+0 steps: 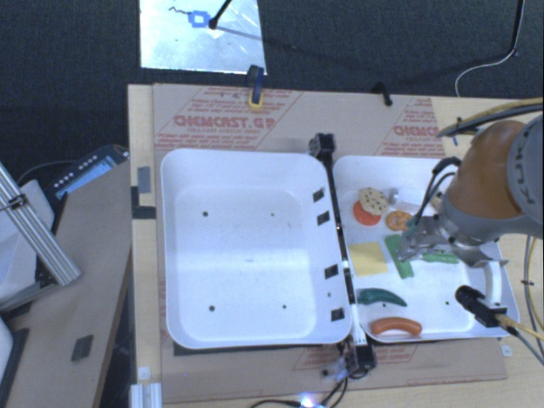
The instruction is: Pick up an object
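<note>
A bench topped with brown printed board (pixel 229 113) stands on dark carpet (pixel 68 49), with a shiny metal sheet (pixel 202 22) lying at twelve o'clock beyond it. Two shallow white bins sit side by side: the left bin (pixel 183 177) and the right bin (pixel 501 313), which holds toy food. A flat yellow slab (pixel 369 259) lies at the right bin's nine o'clock, a dark green pepper (pixel 382 297) and a sausage (pixel 396 327) toward six, a cookie-topped red piece (pixel 369 206) and an orange round (pixel 397 220) toward eleven. The gripper (pixel 414 243) hangs over a bright green stick (pixel 399 257) at the middle; whether it grips cannot be told.
</note>
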Available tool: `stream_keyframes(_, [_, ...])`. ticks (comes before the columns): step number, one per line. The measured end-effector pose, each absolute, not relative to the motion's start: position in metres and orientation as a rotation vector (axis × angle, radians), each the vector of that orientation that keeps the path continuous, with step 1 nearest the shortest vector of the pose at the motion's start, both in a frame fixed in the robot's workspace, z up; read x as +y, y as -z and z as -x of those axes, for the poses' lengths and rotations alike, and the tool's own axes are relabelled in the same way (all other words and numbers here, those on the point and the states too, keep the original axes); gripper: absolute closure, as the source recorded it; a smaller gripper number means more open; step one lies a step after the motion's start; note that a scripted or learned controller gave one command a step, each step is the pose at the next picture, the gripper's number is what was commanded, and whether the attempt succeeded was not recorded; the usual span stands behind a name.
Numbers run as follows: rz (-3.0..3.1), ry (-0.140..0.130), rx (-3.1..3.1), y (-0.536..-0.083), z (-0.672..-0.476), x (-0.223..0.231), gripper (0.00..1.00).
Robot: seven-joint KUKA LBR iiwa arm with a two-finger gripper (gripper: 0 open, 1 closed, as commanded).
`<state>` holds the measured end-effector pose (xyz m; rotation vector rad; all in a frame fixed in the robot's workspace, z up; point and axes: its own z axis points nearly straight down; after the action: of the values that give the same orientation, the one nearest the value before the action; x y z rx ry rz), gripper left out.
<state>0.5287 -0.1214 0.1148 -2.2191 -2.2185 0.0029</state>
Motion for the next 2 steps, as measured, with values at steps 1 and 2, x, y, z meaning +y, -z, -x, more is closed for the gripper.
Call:
stream_keyframes(1, [2.215,0.004,-2.232,-0.083,-0.565,-0.084,1.0])
stream_keyframes(2, [2.222,0.003,-2.224,-0.129,-0.559,-0.094,1.0])
